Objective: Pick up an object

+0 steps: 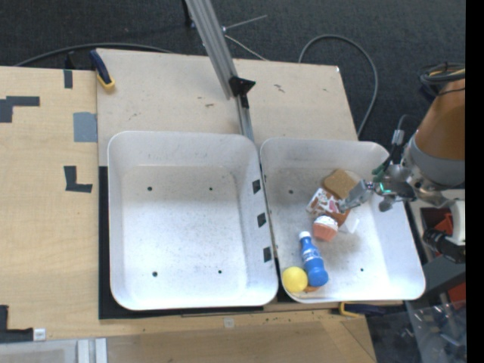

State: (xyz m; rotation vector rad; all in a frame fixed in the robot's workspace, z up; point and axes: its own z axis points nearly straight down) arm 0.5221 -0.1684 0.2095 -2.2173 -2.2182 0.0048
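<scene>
Five objects lie in the right bin (393,274): one yellow ball (294,279).

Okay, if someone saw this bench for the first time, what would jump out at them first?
Probably the little heap of colourful things in the right bin: a yellow ball at its near edge, touching a blue bottle, with a brown block further back. Next, the gripper reaching in from the right, low beside that brown block. The left bin is plain white by contrast.
</scene>
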